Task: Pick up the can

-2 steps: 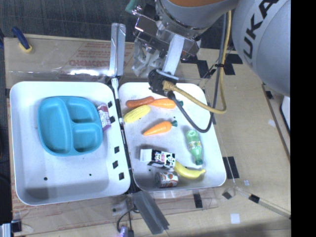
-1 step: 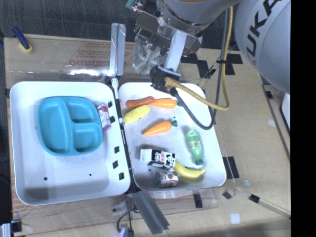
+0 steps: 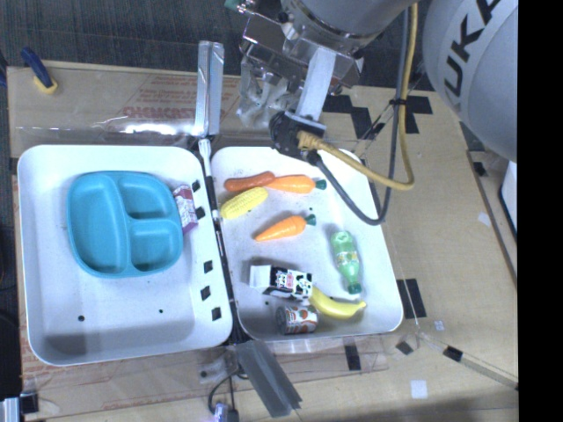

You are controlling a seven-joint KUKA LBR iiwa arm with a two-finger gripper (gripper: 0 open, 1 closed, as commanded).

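At the right bin's (image 3: 387, 262) near edge, the can (image 3: 297, 319) lay on its side beside the banana (image 3: 337, 305), ungrasped; the gripper (image 3: 264, 104) hung beyond the far rim, pickup outstanding.

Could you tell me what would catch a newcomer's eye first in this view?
Probably the blue divided tray in the left bin, then the right bin's bright toy food: two carrots, corn and a banana. The can lies at its near edge, far from the arm.
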